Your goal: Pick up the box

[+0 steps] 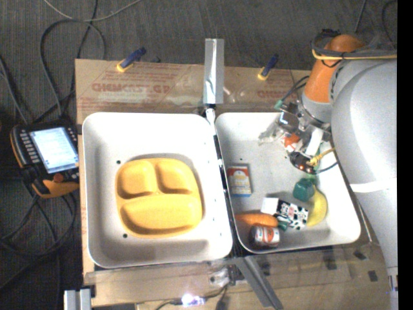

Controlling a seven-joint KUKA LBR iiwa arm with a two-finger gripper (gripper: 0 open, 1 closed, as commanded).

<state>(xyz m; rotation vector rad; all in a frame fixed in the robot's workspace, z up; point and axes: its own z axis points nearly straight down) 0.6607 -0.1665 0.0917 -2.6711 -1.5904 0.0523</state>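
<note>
The hand point(298, 141) is hanging over the upper right part of the right bin point(258, 124), below the orange band point(319, 82) of the grey arm point(368, 128) that is reaching in from the right; whether it is apart or together cannot be told, since wires and fittings are crowding it. Nothing is showing in its grip.

The box point(239, 179), small, with a red top and pale front, is lying flat on the bin floor down and to the left of the hand, well apart from it and just beside the wall that the two bins share. Farther down from the hand, a green object point(303, 189) is sitting beside a banana point(317, 208), with a black-and-white patterned item point(287, 212), a carrot point(256, 220) and a can point(264, 236) clustering along the bin's lower edge.

Far to the left of the hand, the left bin point(97, 173) is carrying a yellow divided tray point(158, 196). Both bins are resting on a surface point(148, 89) covered in brown cardboard, with two clamps point(130, 59) pinching its far edge. Beyond it, dark carpet point(39, 57) is spreading out with cables trailing across it, and a lit pendant point(46, 150) is lying off the surface's left side.
</note>
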